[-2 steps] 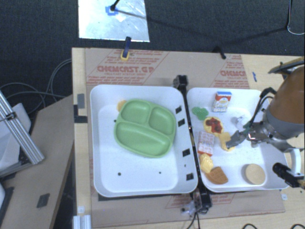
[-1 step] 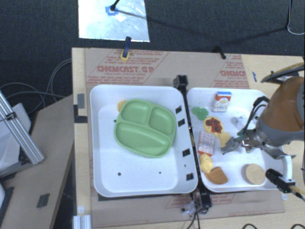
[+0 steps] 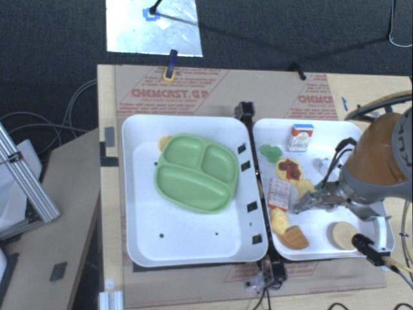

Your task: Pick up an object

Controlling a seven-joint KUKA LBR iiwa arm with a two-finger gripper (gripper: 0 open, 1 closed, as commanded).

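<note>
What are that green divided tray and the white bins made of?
The green divided tray looks like moulded plastic: even matte colour, rounded compartments. The left white bin and right white bin seem smooth, slightly glossy plastic with rounded rims, though coated metal can't be ruled out.

Bench [image 3: 193,89] with two white bins [image 3: 139,192] side by side

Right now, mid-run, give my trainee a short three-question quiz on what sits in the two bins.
1. True or false: the green divided tray lies in the left bin.
2. Which item lies nearest the right bin's far edge: A) small carton B) round biscuit C) croissant?
3. Fill in: the tool is over the ___ bin.

Key: 1 true; 2 A; 3 right.
</note>
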